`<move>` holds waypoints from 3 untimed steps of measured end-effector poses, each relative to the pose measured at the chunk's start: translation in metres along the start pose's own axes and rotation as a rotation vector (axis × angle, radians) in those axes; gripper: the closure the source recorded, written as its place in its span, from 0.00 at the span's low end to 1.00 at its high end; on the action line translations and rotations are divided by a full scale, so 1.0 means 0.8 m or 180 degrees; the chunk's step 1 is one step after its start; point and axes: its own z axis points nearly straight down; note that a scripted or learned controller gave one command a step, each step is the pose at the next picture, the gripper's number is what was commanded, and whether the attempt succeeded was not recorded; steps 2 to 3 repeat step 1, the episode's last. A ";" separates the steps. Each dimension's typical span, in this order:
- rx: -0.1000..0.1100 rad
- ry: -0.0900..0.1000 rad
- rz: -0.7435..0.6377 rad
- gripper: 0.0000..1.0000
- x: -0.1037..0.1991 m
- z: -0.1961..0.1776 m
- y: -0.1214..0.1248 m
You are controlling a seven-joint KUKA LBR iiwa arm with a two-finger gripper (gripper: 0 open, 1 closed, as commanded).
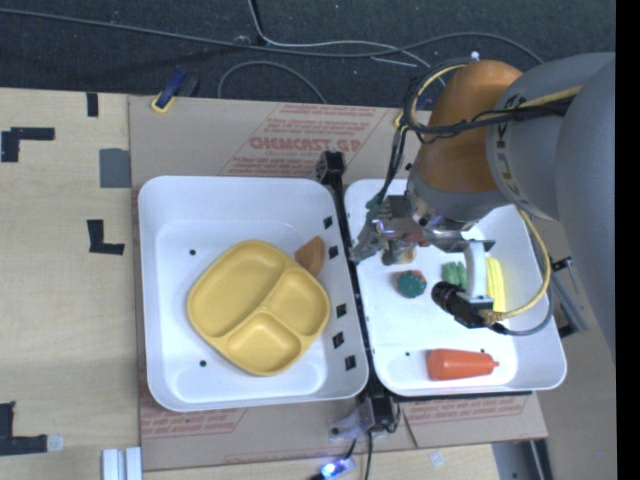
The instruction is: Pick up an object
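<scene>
Hovering over the right bin [530,373] near frame center, your gripper [392,240] is sitting just above a small teal object [411,284]. Honestly can't tell its state. An orange carrot [461,364] is lying lower right.

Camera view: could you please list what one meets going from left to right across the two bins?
Yellow plate → brown piece → gripper → teal ball → carrot → corn.

Even overhead light, soft shadows, slight blur.
</scene>
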 end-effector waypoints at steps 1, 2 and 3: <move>0.0004 0.0000 -0.0001 1.00 0.073 0.005 -0.007; 0.0004 0.0000 -0.0001 1.00 0.073 0.005 -0.007; 0.0004 0.0000 -0.0001 1.00 0.073 0.005 -0.007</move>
